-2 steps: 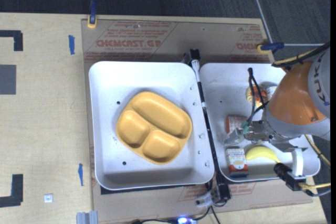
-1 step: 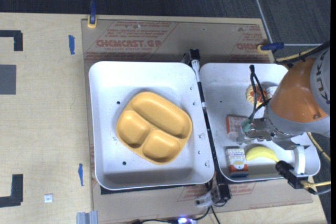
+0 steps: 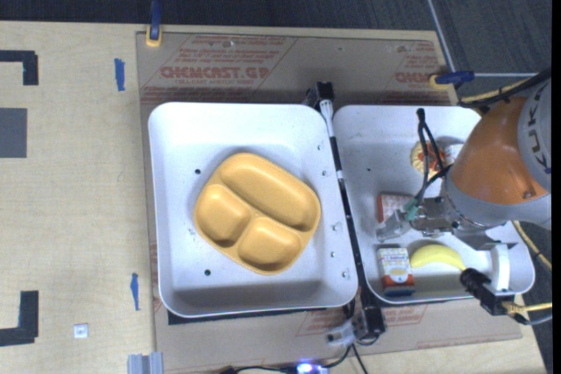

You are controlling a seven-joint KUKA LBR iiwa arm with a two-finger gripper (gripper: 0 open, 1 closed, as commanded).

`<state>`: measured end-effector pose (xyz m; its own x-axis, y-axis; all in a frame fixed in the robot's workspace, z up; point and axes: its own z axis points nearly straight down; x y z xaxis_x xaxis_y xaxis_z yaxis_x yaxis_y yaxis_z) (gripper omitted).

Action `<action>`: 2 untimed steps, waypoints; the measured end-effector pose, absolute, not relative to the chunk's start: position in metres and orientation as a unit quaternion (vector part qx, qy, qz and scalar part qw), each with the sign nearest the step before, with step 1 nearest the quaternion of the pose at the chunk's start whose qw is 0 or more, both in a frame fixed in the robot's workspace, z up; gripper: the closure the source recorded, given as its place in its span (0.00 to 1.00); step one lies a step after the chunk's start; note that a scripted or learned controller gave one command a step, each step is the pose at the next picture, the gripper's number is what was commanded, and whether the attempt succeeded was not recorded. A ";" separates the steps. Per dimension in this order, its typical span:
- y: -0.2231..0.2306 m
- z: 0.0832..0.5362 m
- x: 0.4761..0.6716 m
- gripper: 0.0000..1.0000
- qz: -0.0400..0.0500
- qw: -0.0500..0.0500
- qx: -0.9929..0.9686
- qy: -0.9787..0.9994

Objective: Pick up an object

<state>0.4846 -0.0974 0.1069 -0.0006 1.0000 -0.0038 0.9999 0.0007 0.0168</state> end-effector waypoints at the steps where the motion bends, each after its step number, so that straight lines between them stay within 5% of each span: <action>1: -0.093 0.086 0.480 0.00 0.001 0.000 0.707 0.707; 2: -0.093 0.097 0.482 1.00 0.002 0.003 0.707 0.707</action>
